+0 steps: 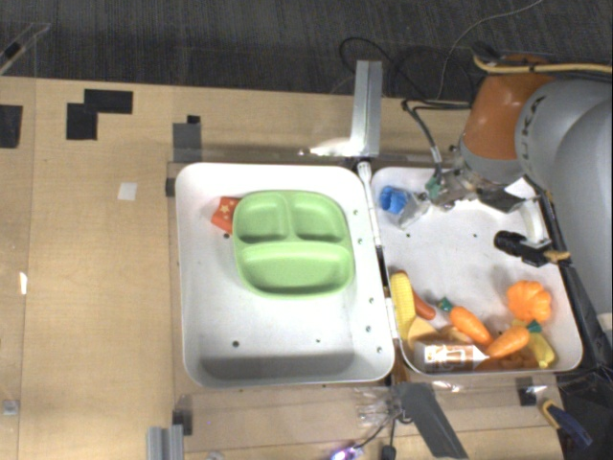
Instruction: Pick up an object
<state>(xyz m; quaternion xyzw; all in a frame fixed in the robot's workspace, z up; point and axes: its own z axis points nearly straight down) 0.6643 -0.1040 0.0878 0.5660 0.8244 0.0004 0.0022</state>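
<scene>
Gripper (pixel 433 192) is hanging near the far-left corner of the right bin (pixel 575 351), just beside a small blue object (pixel 392 199); I cannot tell its state. Toy food is lying along this bin's near edge: a corn cob (pixel 402 296), carrots (pixel 470 324) and an orange pumpkin (pixel 530 301). A green divided plate (pixel 291 241) is sitting in the left bin (pixel 206 353), covering part of a red item (pixel 223 215).

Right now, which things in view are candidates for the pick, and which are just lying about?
Job in hand:
gripper, at the right bin's far end
blue object beside it
corn cob
carrots
orange pumpkin-like toy

Lying about:
green divided plate in the left bin
red item at its edge
</scene>
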